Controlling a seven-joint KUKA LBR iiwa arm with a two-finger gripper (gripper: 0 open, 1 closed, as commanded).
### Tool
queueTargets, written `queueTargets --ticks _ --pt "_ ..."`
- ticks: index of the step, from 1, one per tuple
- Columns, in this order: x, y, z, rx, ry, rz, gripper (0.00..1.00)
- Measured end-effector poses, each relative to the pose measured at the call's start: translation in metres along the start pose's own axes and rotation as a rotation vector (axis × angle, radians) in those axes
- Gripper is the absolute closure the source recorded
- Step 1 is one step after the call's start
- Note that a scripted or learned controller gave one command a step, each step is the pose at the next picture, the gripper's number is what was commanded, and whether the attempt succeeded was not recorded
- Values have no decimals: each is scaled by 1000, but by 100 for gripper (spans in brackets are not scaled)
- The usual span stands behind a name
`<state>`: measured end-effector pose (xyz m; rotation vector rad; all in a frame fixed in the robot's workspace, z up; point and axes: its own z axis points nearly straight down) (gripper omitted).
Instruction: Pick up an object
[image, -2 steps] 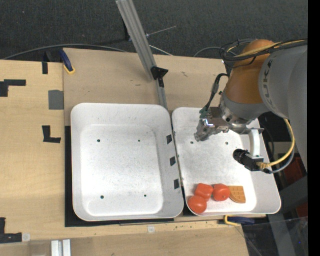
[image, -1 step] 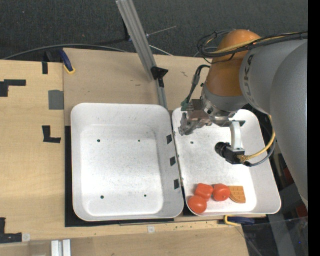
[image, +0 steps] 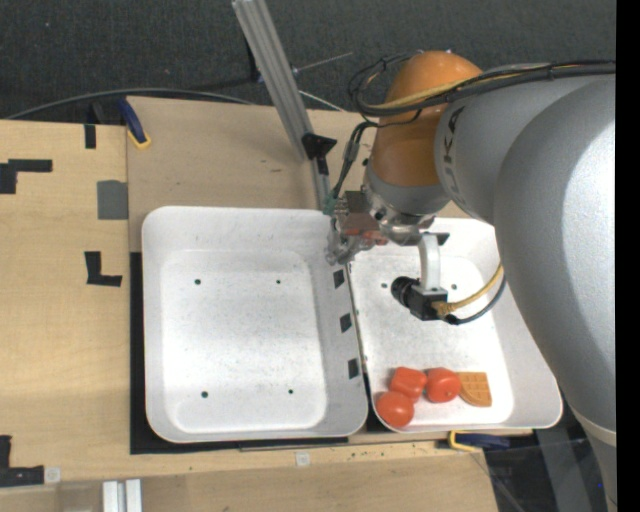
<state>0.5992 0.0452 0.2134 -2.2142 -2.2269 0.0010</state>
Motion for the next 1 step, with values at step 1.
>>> queueTargets --ticks 1 --pt "43 17 -12 -2 1 0 100"
